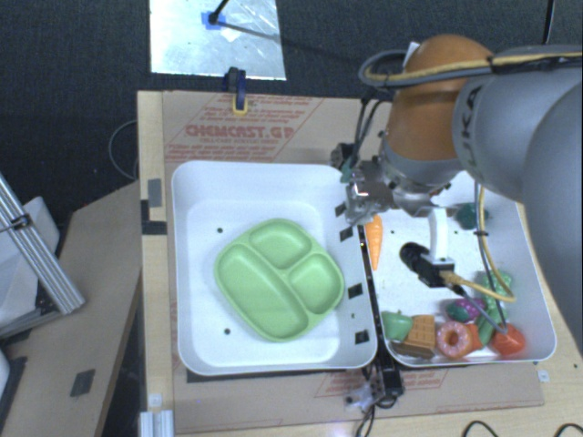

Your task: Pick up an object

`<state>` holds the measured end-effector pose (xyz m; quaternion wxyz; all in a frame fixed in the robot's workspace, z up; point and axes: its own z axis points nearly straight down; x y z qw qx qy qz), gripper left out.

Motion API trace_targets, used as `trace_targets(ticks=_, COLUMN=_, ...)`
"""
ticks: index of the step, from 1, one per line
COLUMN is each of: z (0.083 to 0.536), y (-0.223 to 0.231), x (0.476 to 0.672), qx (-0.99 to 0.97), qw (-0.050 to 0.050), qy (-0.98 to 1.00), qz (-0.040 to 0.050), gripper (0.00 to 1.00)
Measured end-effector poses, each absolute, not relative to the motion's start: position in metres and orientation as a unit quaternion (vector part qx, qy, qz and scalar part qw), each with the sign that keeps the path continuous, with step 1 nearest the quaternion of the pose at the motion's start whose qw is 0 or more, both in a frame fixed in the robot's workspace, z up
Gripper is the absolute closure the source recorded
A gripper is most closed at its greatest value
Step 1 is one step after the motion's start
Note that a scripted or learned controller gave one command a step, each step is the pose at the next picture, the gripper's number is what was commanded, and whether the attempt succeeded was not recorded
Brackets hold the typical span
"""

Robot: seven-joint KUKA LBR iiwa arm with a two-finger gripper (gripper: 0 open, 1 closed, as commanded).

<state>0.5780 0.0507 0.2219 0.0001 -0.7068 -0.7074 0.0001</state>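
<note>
Left bin (196, 271): holds a green divided plate (278, 279), lying flat near centre, with bare white floor around it on all sides. Right bin (537, 330): an orange carrot (373, 240) lies along its left wall, just beside the divider. The gripper (369, 198) sits directly above the carrot's far end; whether it is spread or pinching cannot be told. Toy food (451, 328) is clustered at the near edge, right of the carrot. The arm (510, 126) covers the bin's far right.
</note>
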Motion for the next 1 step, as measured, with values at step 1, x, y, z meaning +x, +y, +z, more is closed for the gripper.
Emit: trace_targets(ticks=1, z=0.2293, y=0.0477, x=0.5964, qx=-0.706, qw=-0.001, qy=-0.709, qz=-0.0014, gripper=1.00)
